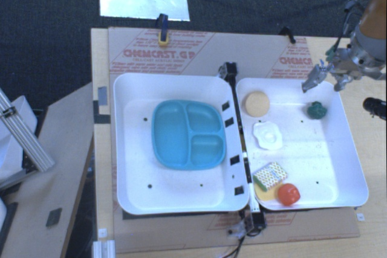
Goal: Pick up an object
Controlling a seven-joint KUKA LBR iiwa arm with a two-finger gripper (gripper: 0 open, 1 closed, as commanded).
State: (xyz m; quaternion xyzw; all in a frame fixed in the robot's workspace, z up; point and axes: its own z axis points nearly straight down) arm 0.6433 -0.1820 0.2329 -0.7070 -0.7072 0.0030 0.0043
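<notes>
Gripper (pixel 325 79) hangs over the far edge of the right bin (pixel 354 157), fingers spread apart with nothing between them. Just below and slightly left of it lies the green toy (pixel 316 110), the nearest pick: small, knobbly, probably light plastic or rubber, best pinched across its middle. Further left sits a tan bun (pixel 257 103), round and smooth, likely to slip. Beneath that, a flat white egg (pixel 267 135) offers little to grip. Well below, a glossy tomato (pixel 288 193) touches a patterned block (pixel 269 176). Leftmost, a stiff blue plate (pixel 187 135) has three compartments.
</notes>
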